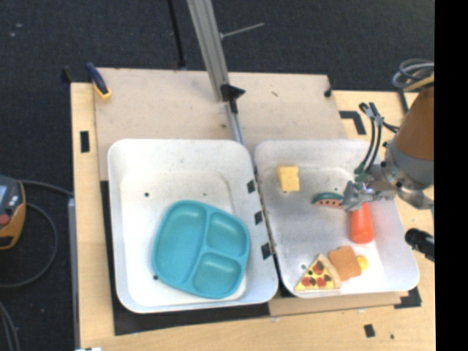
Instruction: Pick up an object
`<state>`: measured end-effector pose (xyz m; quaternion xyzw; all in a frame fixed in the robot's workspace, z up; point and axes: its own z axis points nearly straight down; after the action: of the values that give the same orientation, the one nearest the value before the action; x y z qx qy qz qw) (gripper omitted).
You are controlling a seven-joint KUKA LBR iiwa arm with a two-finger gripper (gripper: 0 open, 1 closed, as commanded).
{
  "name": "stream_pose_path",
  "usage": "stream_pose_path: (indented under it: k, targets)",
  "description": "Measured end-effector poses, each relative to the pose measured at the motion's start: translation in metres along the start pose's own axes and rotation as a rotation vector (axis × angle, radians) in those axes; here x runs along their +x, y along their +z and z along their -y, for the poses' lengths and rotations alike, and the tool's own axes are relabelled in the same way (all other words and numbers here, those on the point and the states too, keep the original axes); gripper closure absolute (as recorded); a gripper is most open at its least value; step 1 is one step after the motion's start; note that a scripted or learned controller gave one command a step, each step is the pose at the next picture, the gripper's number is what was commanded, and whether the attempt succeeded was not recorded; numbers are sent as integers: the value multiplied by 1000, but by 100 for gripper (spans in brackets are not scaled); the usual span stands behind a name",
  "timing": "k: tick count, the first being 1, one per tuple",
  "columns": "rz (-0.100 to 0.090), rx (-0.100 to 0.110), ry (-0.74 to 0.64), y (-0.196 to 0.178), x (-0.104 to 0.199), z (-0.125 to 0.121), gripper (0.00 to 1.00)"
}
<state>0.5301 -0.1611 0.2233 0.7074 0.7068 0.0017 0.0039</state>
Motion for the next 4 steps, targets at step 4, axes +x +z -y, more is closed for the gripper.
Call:
stream_pose_path:
  k: [4]
  targets:
    - [-4,9,-8,-26,155,-27,100]
